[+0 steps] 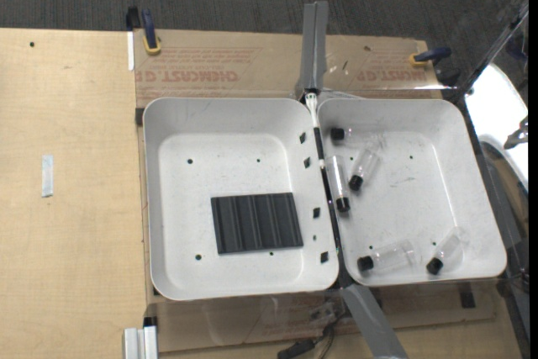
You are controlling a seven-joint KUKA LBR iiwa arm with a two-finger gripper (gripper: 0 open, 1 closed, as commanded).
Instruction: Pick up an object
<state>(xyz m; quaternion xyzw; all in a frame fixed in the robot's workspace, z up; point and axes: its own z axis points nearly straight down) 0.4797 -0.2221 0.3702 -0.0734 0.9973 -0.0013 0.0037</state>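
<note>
my gripper isn't showing, so i cannot tell its state. a dark grey ribbed rectangular slab (256, 222) is lying flat in the left shallow white bin (168, 130). small clear plastic vials with black caps (363, 169) are lying scattered in the right shallow white bin (454, 139), hard to make out against the white. one vial (337, 182) is resting by the inner wall, two (388, 257) are sitting near the front rim.
</note>
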